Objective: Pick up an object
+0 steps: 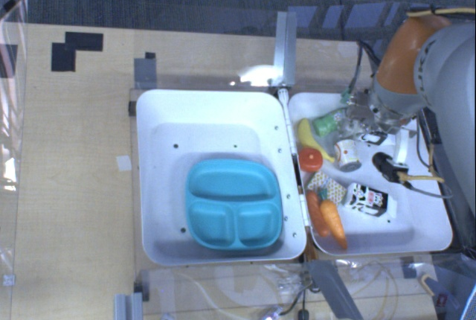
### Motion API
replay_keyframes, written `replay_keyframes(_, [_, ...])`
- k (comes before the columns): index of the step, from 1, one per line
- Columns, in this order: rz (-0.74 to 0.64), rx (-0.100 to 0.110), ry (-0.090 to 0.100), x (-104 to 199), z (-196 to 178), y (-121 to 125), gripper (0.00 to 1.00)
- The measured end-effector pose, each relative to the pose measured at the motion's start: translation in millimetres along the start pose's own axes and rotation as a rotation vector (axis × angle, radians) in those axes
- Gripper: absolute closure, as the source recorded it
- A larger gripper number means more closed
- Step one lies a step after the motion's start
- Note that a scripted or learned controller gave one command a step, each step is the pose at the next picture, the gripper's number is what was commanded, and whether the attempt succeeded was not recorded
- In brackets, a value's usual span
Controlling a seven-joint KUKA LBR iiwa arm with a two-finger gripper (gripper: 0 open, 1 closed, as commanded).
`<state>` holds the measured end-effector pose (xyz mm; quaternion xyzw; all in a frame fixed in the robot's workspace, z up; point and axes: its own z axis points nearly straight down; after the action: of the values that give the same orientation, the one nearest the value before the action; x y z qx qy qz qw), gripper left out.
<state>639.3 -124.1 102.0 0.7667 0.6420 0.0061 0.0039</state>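
Bins sitting side by side: left bin [160,162] carrying a blue divided tray [233,203]; right bin [431,225] is crowding with small items. Largest there, the carrot [332,220], lying just right of the centre divider [296,162], long axis running up-down, tip pointing toward the near rim; probably light, stiff, slick, best taken across mid-body. Banana [309,138] lying above it, curved. White cup [347,155] lying tipped beside the gripper [364,134], which is hovering low; claw state cannot be told
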Motion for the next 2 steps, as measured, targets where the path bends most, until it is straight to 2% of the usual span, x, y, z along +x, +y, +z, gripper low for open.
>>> replay_keyframes(1, [-0.374,0.006,-0.002,76,-85,-43,1.00])
replay_keyframes(2, [-0.530,0.008,-0.002,1,-52,-58,1.00])
